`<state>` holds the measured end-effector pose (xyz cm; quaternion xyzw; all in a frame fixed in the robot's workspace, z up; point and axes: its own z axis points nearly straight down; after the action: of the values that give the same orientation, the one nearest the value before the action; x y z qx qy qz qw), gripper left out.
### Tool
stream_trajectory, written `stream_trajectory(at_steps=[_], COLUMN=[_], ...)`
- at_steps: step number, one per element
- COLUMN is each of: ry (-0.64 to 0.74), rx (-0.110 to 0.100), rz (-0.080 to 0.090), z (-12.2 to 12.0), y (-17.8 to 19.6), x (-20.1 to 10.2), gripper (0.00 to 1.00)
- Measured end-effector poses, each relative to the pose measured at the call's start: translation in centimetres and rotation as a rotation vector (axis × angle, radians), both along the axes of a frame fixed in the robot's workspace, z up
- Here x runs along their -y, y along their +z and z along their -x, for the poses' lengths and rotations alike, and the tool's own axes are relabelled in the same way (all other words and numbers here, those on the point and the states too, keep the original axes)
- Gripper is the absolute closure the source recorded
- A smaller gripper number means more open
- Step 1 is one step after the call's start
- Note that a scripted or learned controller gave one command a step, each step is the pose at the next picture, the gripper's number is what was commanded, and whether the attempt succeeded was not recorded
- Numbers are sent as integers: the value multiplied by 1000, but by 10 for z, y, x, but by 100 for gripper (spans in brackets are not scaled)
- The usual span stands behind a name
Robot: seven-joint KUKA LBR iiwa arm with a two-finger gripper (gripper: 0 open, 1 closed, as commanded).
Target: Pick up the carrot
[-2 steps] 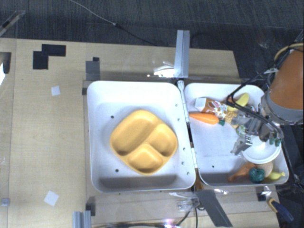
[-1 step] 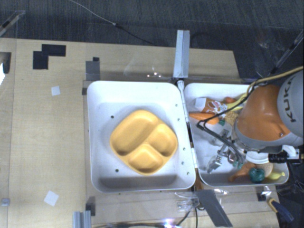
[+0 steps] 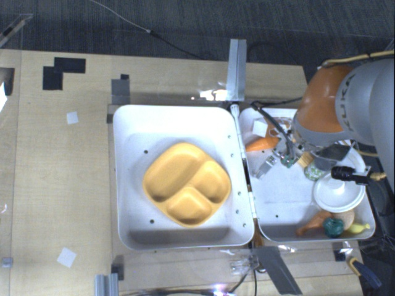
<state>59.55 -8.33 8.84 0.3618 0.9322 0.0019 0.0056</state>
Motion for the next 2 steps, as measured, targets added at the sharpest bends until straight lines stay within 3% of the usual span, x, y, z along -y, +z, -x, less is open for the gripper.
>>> stream_trajectory(at_steps=[1,2], ry=[-443,-434], rx=[-43,-22], rz=[-5,-2], z=[-51,-55], y=[-4,11], x=[28,29], gripper=[0,100])
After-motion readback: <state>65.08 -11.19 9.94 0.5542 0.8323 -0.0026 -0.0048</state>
